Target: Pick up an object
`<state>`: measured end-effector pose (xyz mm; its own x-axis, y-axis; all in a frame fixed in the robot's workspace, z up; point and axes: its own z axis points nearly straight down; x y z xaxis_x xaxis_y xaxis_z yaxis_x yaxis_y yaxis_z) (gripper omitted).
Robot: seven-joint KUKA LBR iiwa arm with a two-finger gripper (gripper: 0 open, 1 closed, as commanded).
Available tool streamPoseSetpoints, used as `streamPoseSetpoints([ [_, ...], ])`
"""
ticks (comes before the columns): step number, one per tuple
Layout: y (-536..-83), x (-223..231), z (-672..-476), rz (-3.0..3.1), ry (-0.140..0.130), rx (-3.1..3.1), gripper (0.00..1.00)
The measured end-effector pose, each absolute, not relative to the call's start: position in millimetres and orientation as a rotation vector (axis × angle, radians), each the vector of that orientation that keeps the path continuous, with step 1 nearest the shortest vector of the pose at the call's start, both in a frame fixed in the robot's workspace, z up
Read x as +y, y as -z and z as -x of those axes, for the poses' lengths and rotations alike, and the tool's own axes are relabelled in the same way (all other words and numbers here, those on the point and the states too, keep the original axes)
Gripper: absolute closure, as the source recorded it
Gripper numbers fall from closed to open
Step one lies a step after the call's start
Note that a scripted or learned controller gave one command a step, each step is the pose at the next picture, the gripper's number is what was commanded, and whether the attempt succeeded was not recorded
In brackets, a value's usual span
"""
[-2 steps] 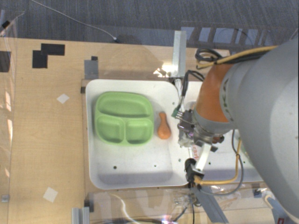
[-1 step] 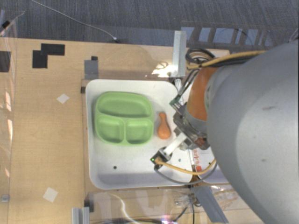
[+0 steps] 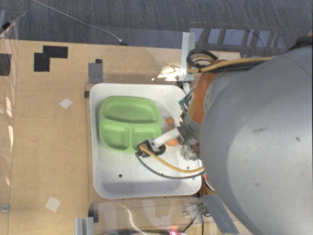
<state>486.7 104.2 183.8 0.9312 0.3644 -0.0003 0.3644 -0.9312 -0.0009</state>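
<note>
Green 3-section plate (image 3: 128, 116) in left of white bin (image 3: 142, 182), small orange obj (image 3: 171, 142) just beside plate, claw (image 3: 187, 146) over it, claw state can't tell.

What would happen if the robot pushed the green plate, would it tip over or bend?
The green divided plate looks like moulded plastic with raised rims, so it is probably stiff and light. It lies flat and wide in the white bin, so it would likely slide rather than tip. Its low rim may be hard to pinch.
</note>
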Motion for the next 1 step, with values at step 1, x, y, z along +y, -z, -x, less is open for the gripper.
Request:
streamPoseSetpoints([
  [1, -201.7, 150.7, -489.3, 3.118, 0.002, -0.364, 1.00],
])
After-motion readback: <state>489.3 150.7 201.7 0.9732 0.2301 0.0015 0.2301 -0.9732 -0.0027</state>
